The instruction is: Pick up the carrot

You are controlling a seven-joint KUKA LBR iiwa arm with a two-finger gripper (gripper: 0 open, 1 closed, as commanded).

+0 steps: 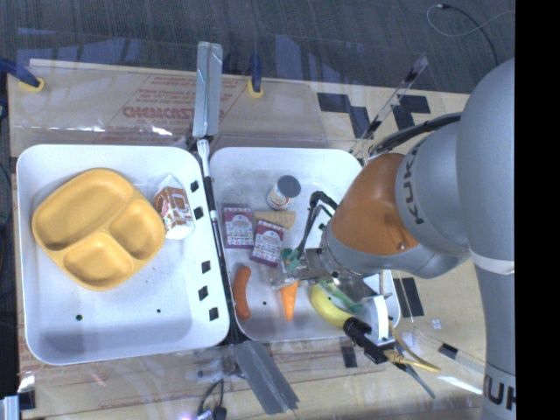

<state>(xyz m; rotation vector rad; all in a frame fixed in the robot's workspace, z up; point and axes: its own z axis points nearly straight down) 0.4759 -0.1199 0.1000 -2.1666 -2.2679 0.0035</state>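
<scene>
The carrot (288,302) lies in the right bin (229,169), directly beneath the gripper (294,274), tip pointing away from it. Whether the tool is parted or closed cannot be told. A sausage (241,290) lies beside the gripper, a banana (327,308) opposite; a sound grasp probably straddles the carrot's thick end alone.

Red lettering reading "CHEMCAST" runs across the clear plastic sheet (144,103) taped over the worktop (52,103) behind the left bin; the finer lines of print above and below it are too small to read. White letters "KU", with more cut off by the frame edge, stand on the grey arm link (494,392) at the lower right, and "KUKA" curves along the grey collar (416,204) beside the orange band. The print on the small cartons (238,227) in the right bin is illegible.
</scene>
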